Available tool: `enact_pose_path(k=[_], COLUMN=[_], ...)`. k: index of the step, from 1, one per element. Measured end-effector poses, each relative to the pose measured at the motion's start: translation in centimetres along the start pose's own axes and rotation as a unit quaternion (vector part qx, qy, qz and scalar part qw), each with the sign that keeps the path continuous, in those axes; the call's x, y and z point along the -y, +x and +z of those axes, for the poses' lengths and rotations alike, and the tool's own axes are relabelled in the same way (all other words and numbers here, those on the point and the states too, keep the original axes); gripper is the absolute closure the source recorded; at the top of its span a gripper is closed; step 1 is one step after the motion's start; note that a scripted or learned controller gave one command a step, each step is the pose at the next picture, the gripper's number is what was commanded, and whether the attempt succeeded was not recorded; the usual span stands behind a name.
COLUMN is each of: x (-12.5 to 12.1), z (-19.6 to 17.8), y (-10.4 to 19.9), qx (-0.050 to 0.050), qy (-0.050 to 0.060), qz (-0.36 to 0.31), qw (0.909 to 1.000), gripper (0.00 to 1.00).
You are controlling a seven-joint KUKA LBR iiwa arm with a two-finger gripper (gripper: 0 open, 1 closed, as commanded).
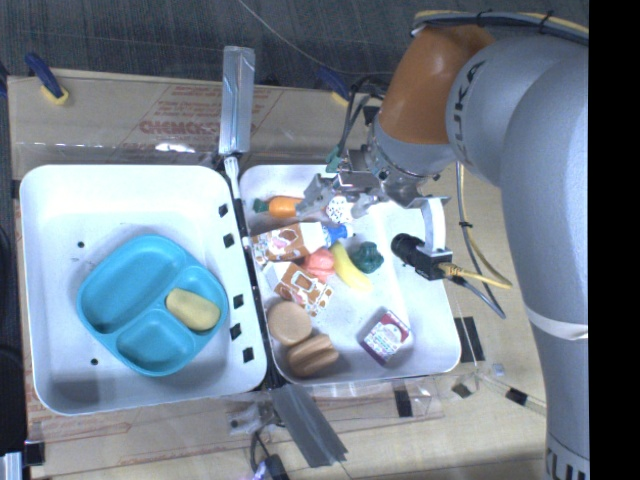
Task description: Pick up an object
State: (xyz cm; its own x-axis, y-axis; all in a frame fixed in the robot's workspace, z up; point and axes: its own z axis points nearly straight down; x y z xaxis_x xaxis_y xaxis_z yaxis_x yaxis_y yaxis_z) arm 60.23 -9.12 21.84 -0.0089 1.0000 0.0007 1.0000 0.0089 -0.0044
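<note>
Resting on a cardboard-covered bench (pixel 120 108), two white bins (pixel 50 268) sit side by side.

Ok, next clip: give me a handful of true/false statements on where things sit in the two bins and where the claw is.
1. A blue plate lies in the left bin. True.
2. A yellow potato rests on the blue plate. True.
3. The claw hangs over the left bin. False: it is over the upper part of the right bin, near the carrot.
4. The banana lies in the left bin. False: it is in the right bin, among the other toy food.
5. The purple jar sits in the right bin's lower right part. True.
</note>
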Motion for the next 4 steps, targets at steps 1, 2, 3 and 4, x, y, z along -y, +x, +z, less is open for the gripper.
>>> enact_pose_path(k=[1, 2, 3, 4], x=[6.7, 1.1, -1.7, -1.8], z=[10.4, 11.1, 12.3, 11.5], y=[-2.0, -5.3, -7.7, -7.5], qx=[0.000, -0.001, 0.001, 0.000], qy=[-0.010, -0.014, -0.001, -0.001], qz=[-0.011, -0.026, -0.007, -0.010], qw=[0.9999, 0.9996, 1.0000, 1.0000], gripper=[0.00, 0.00, 0.00, 1.00])
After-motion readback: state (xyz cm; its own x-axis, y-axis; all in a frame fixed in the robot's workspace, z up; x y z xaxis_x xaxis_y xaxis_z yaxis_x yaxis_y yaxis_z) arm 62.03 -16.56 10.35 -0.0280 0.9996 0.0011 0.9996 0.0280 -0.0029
